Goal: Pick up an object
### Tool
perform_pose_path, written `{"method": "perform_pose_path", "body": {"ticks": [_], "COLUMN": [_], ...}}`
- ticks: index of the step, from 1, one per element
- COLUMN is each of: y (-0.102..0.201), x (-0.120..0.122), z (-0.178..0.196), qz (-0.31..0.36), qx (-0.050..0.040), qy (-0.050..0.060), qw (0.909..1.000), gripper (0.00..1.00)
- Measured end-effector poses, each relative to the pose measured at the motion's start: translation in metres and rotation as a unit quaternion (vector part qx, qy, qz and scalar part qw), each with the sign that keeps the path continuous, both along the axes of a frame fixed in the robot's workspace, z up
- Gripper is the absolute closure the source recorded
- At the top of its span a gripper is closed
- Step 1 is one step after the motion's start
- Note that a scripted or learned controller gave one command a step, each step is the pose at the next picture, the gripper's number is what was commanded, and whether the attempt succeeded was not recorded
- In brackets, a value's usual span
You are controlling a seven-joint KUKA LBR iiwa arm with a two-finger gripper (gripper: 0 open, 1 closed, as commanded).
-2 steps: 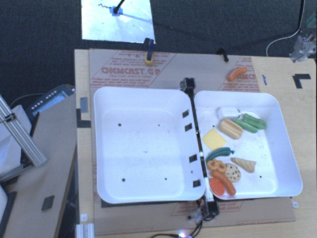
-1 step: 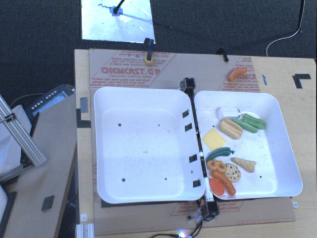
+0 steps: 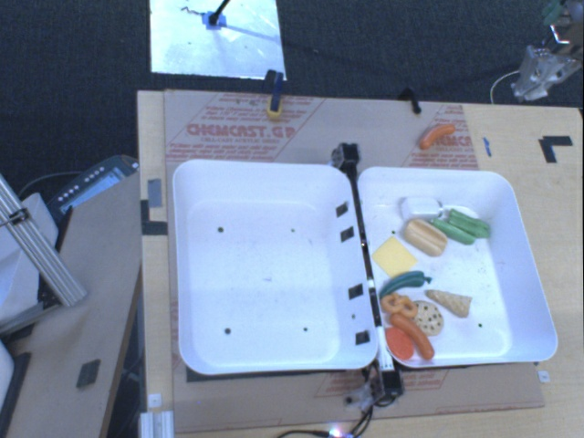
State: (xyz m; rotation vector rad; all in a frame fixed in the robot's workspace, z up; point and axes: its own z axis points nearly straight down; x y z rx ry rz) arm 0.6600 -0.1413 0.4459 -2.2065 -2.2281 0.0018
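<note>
Two white bins sit side by side on the surface (image 3: 511, 126); the left bin (image 3: 265, 263) and right bin (image 3: 511, 272) lie below-left of the hand (image 3: 540, 73), whose grip cannot be told. The right one holds roughly ten toy foods (image 3: 425, 237), with one orange sausage (image 3: 437, 136) outside.

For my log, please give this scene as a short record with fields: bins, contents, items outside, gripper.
left bin: white, shallow
right bin: white, holds the toy food
contents: yellow cheese slice, bun, green pods, cookie, orange sausage
outside bins: orange piece on the bench behind the right bin
gripper: at upper right, away from the bins
</note>
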Motion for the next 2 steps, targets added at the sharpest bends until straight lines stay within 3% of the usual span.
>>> {"method": "perform_pose_path", "body": {"ticks": [1, 2], "y": [0.071, 0.125], "x": [-0.011, 0.010], "z": [-0.099, -0.052], "qz": [0.000, 0.000], "qx": [0.0001, -0.0009], "qy": [0.001, -0.006], "qw": [1.0000, 1.0000], "gripper": [1.00, 1.00]}}
